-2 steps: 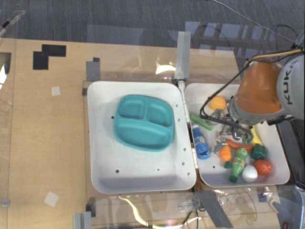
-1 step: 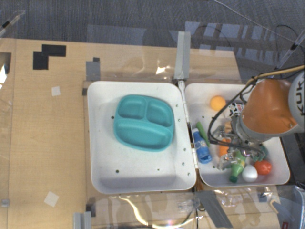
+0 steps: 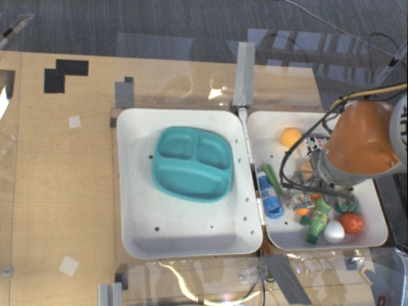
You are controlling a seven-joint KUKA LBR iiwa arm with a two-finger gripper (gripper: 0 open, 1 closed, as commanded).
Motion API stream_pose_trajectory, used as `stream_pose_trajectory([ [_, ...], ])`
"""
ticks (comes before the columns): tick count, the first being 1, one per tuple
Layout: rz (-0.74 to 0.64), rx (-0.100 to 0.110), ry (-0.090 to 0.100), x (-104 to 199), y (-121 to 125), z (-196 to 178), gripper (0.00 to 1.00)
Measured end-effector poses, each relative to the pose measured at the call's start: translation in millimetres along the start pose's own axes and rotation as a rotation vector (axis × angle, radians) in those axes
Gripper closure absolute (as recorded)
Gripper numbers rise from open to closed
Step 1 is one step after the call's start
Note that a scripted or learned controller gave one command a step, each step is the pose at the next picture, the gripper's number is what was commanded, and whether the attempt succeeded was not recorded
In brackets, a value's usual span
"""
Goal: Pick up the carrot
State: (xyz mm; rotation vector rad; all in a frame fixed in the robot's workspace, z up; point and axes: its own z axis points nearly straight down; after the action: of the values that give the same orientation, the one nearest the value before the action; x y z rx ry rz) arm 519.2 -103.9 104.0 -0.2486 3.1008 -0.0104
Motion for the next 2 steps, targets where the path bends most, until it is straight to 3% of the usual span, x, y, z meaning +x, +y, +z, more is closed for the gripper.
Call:
stream_pose_trajectory([
  [1,-0.003,0.003,-0.011,-4.2,-0.2,-11.9,1.00],
  [2,-0.003,0.003,-0.010,-4.1,-0.1,-11.6,0.00],
])
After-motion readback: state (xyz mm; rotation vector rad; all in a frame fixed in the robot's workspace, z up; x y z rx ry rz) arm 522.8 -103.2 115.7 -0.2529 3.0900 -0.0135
